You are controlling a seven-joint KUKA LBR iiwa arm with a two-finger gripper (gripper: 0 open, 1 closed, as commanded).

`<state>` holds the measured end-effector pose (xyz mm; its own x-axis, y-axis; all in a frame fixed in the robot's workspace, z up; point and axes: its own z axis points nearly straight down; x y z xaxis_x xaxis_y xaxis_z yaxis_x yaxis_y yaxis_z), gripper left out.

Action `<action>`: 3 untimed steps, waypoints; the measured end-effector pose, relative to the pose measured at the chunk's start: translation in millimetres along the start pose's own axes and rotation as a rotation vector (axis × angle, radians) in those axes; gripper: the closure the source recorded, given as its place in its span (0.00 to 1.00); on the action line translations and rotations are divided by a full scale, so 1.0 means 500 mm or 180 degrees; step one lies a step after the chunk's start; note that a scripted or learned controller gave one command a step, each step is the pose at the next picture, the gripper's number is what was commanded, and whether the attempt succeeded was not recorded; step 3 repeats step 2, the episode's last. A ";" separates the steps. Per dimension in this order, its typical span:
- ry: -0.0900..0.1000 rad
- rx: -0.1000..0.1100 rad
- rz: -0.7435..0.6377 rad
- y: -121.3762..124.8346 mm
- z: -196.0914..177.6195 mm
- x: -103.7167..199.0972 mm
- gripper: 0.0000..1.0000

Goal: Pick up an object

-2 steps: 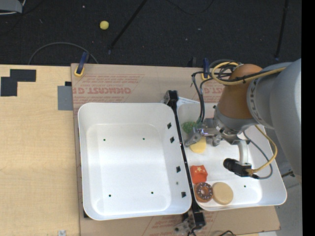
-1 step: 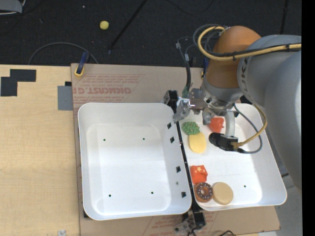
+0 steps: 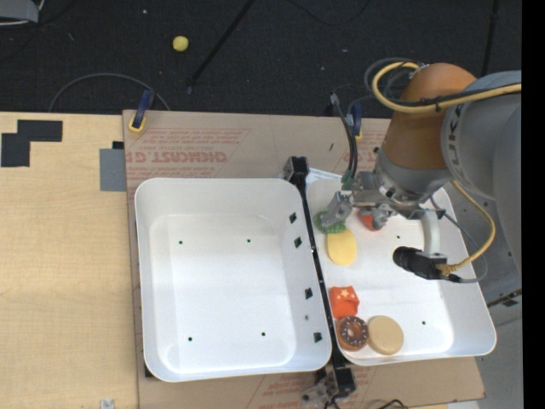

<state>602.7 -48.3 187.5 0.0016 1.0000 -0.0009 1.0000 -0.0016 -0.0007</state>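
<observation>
Nothing lifted yet: the gripper (image 3: 356, 214), right of centre, hangs spread over a green object (image 3: 331, 221), seemingly not clamped.

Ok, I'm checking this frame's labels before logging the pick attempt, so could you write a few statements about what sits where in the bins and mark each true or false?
1. The yellow object lies in the right bin. True.
2. The orange block sits in the left bin. False: it is in the right bin, near the divider.
3. The chocolate donut and the tan round piece lie side by side at the right bin's near edge. True.
4. The gripper hovers over the left bin. False: it is above the right bin's far end, by the green object and a red object.
5. A small yellow ball lies on the dark floor beyond the bench. True.
</observation>
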 end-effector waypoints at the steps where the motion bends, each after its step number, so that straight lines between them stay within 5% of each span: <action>1: 0.0003 0.0016 0.0005 -0.083 0.098 -0.070 0.00; 2: 0.0003 0.0009 -0.0009 0.008 0.205 -0.071 0.00; 3: 0.0003 0.0009 -0.0009 0.008 0.205 -0.071 0.00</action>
